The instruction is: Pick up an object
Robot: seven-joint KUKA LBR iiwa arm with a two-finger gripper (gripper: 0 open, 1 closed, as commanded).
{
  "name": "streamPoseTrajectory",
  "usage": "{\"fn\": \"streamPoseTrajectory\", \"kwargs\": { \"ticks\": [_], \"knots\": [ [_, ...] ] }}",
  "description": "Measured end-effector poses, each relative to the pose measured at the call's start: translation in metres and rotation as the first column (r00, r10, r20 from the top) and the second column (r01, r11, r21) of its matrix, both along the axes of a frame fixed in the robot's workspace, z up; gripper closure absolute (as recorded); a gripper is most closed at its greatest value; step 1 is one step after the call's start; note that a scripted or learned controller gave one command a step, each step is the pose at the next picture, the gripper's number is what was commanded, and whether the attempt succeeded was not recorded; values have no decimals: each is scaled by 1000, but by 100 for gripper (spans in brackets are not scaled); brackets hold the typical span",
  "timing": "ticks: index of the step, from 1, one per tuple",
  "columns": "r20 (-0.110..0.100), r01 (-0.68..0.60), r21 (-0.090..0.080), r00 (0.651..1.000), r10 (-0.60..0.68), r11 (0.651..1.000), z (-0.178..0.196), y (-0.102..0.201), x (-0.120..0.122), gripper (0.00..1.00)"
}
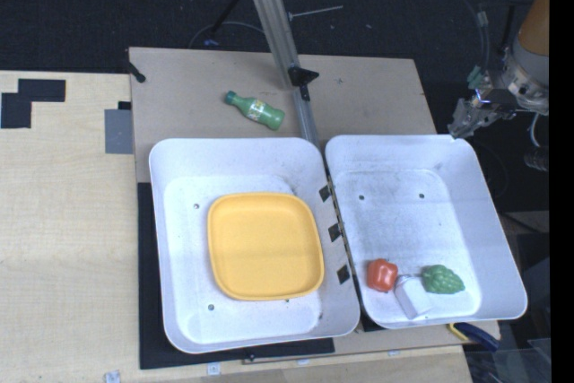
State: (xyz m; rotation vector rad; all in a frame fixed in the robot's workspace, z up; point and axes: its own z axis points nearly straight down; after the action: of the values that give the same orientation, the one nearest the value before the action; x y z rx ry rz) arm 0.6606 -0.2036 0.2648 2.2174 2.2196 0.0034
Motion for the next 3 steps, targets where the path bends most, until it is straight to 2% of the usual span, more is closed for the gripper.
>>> {"fn": "streamPoseTrajectory", "kwargs": {
  "ticks": [1,2,3],
  "knots": [
    [-3,1,1,1000,-1,1000,20,0,0,100],
    [-5,-1,2,1000,1,1000,7,42,-13,100],
    [-4,-2,2,1000,2,1000,8,97,-19,100]
  ]
}}
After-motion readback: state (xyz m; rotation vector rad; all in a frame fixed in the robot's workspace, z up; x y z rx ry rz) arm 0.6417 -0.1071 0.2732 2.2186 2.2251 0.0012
